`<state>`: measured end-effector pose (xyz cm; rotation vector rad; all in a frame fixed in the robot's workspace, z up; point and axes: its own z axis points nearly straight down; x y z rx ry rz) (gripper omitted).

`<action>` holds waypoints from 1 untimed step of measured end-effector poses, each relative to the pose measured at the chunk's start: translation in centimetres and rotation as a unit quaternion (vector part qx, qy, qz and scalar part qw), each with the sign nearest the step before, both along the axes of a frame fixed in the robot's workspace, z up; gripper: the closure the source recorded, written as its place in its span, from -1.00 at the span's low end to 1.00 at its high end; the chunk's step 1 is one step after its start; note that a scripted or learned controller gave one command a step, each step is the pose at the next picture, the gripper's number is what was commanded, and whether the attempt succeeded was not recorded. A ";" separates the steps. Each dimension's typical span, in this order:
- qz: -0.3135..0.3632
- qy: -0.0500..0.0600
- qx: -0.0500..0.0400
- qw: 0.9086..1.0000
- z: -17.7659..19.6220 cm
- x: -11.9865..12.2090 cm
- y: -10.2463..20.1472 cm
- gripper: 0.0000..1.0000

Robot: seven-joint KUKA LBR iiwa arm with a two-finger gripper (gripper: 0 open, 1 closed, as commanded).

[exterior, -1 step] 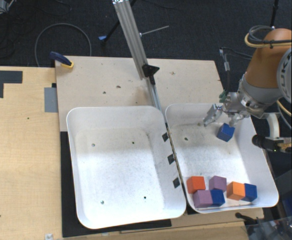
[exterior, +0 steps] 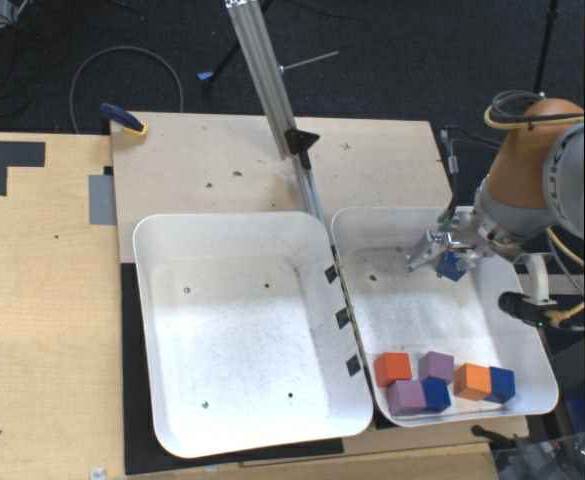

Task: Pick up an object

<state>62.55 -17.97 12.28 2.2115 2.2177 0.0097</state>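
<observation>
My gripper (exterior: 442, 256) hangs over the back part of the right bin (exterior: 412, 308), at the end of the grey and orange arm reaching in from the right. A small blue block (exterior: 452, 266) sits right at the gripper's tip, partly hidden by its metal parts; whether it is gripped or only lies beneath is unclear. Along the right bin's front edge lie several more blocks: an orange block (exterior: 393, 367), a purple block (exterior: 436, 365), a larger purple block (exterior: 406, 397), a blue block (exterior: 436, 395), an orange block (exterior: 472, 380) and a blue block (exterior: 501, 384).
The left bin (exterior: 232, 328) lies beside the right one, with black clips along their shared wall (exterior: 340, 298). A slanted aluminium bar (exterior: 267, 78) rises behind the bins. Cables run at the far right near the arm.
</observation>
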 end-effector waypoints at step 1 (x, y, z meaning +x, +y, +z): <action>0.000 -0.006 -0.003 1.000 -0.5 1.3 -1.3 -1.00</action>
